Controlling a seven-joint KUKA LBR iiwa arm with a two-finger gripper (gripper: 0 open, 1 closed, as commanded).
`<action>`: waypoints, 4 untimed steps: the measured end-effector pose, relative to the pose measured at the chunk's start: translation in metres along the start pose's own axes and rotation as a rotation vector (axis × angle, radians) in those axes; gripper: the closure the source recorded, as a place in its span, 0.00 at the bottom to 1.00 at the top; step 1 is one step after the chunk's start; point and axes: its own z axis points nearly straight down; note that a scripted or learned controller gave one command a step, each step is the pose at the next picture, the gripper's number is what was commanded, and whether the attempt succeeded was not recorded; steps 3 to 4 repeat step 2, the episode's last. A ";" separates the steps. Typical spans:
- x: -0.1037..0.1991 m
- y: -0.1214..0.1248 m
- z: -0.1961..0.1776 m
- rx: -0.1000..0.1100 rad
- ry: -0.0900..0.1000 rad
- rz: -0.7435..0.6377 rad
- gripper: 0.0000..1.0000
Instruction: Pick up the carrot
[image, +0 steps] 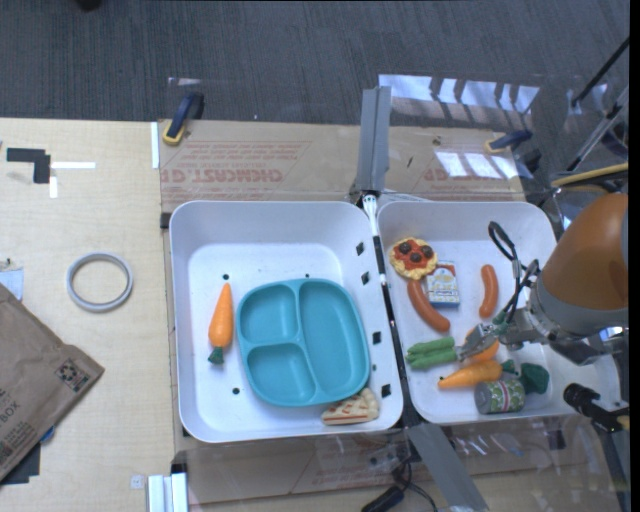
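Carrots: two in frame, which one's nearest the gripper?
The carrot in the right bin, lying just below the gripper. The other carrot lies in the left bin, beside the teal tray.

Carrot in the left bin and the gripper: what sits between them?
In the camera view, between the carrot and the gripper lie the teal divided tray, the bins' shared wall, a long sausage and a green bean pod.
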 end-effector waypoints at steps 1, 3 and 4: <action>-0.001 0.000 -0.009 0.000 0.000 0.003 1.00; 0.055 0.044 -0.100 -0.002 -0.002 0.309 1.00; 0.055 0.044 -0.100 -0.002 -0.002 0.309 1.00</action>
